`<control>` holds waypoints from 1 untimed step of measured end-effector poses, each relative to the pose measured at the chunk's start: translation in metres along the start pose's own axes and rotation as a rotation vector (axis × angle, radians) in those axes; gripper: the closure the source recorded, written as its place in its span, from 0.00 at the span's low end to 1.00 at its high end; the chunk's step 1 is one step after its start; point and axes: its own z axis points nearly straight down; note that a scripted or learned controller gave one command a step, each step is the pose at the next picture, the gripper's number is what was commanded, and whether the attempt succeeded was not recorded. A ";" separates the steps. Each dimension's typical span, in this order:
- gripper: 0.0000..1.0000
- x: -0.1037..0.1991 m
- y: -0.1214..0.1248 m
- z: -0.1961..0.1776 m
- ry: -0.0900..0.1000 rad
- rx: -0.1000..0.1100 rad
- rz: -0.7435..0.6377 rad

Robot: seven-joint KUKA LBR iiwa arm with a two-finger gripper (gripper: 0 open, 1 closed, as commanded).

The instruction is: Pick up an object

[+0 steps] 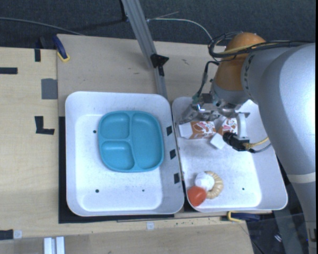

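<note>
Camera view: gripper (pixel 212 111) low at right bin's (pixel 254 189) far edge, over the red-white packet (pixel 204 129); finger state unclear, can't tell. Toy food item (pixel 205 188) near front-left corner. Blue divided plate (pixel 131 141) centred in left bin (pixel 79 194).

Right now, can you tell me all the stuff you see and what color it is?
bins: two, white, side by side on the bench
divided plate: one, light blue, in the left bin
printed packet: one, white with red-orange marks, far end of the right bin, beneath the hand
round toy: one, red-orange, near corner of the right bin
tan ring toy: one, tan and white, touching the round toy
arm: one, grey with orange band, from the right
hand: one, over the packet
</note>
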 end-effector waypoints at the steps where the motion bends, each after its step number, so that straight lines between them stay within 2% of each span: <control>1: 1.00 0.001 0.001 -0.012 0.000 -0.002 -0.002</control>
